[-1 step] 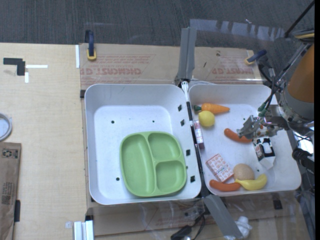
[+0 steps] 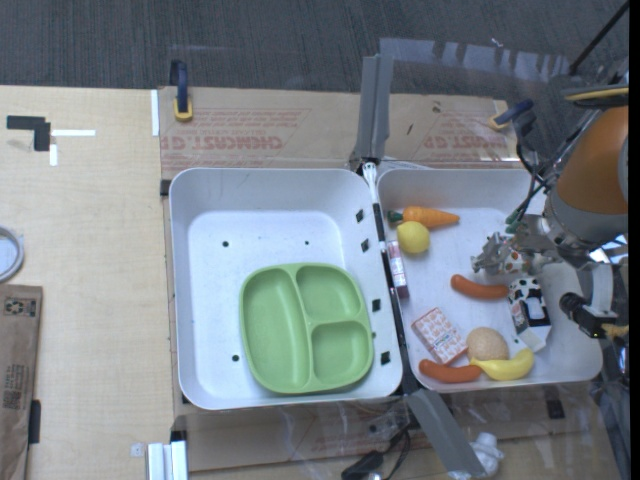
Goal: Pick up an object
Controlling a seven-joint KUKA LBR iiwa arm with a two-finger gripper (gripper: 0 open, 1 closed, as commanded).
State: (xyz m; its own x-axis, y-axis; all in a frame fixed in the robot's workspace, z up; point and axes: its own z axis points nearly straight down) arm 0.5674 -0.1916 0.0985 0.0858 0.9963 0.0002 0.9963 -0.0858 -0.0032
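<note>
**Ana:** Since the task names no particular object, which 1 would you go for in the right bin [image 2: 575,368]?

**Ben:** Most likely the sausage-shaped orange-red piece [image 2: 478,287] near the bin's middle. The gripper [image 2: 497,255] hangs just above and beside its right end, closer to it than to anything else.

**Ana:** Is the pincer spread or pressed together?

**Ben:** I cannot tell; it is a small grey tangle at this slant, and nothing visibly sits in it.

**Ana:** How would that piece handle?

**Ben:** It looks like toy food, so probably light, smooth plastic, fairly stiff and a bit slippery. It is long and rounded, so I would take it across the narrow width at mid-length. A grip near an end could let it swivel or squirt out.

**Ana:** Anything crowding it?

**Ben:** The black-and-white carton [image 2: 527,302] lies just beside its right end, and the lemon [image 2: 412,237] and carrot [image 2: 430,217] sit apart, toward the far-left corner. The 2nd sausage [image 2: 449,372] touches the banana [image 2: 505,367] by the near wall, a harder pick. The green plate [image 2: 305,326] lies in the left bin [image 2: 200,268].
</note>
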